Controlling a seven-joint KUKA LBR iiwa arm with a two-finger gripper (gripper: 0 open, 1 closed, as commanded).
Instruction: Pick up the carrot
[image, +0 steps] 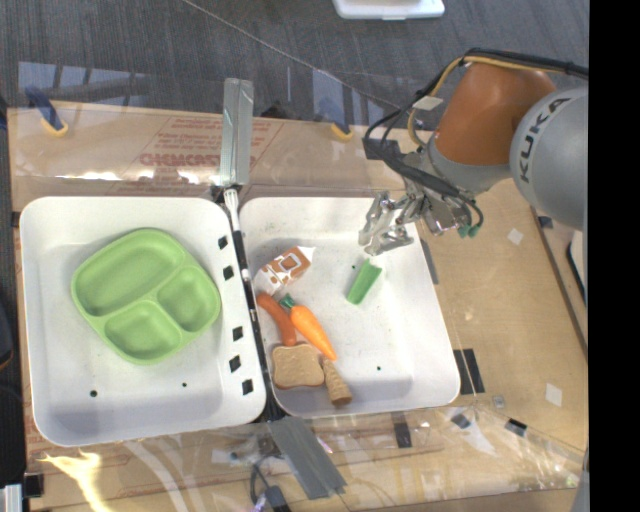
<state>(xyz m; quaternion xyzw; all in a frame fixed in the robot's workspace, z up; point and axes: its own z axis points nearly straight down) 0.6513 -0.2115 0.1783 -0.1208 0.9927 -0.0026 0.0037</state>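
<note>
Lying carrot well apart from gripper

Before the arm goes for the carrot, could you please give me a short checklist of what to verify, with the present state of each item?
1. Carrot in view in the right bin: ok.
2. Pincer over that bin: ok, near its far edge.
3. Pincer above the carrot: not ok, it hangs near the green block.
4. Room around the carrot: not ok, the orange-red sausage and toast slice crowd it.
5. Pincer holding nothing: cannot tell.
</note>
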